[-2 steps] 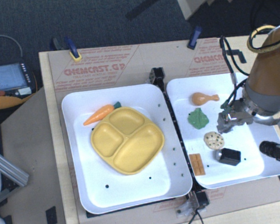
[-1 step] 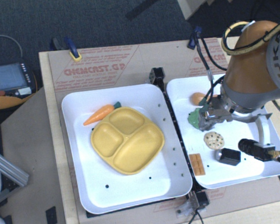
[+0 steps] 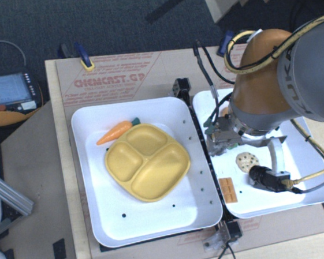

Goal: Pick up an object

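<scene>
Though near jaws (image 3: 224, 139), cookie (image 3: 246, 159) apart.

There is one camera, fixed above the bench (image 3: 67, 166), and it looks down at a slant. It sits far enough to take in both white bins together: the left bin (image 3: 92, 180) lies whole near the middle of the picture, and the right bin (image 3: 309, 193) is partly covered by the arm (image 3: 267, 79), which comes in from the right side and stands nearest the lens. Past the far edge of the bench the dark floor (image 3: 108, 16) is seen, and a small screen (image 3: 9, 88) at the left.
</scene>
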You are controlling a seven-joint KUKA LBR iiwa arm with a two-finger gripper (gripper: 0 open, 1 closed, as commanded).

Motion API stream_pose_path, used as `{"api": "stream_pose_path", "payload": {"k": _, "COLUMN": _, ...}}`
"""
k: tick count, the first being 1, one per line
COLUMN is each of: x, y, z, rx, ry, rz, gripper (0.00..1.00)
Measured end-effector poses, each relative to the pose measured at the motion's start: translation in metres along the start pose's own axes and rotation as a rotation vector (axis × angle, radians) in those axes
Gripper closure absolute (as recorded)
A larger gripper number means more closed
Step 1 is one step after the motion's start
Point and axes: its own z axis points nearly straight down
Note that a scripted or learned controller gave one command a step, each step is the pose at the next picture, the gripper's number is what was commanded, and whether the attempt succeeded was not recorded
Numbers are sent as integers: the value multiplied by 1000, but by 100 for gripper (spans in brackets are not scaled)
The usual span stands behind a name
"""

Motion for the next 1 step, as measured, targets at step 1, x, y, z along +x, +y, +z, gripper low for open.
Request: {"api": "stream_pose_path", "payload": {"k": 1, "x": 53, "y": 5, "z": -6, "rx": -4, "ry": -1, "rz": 1, "gripper": 100}}
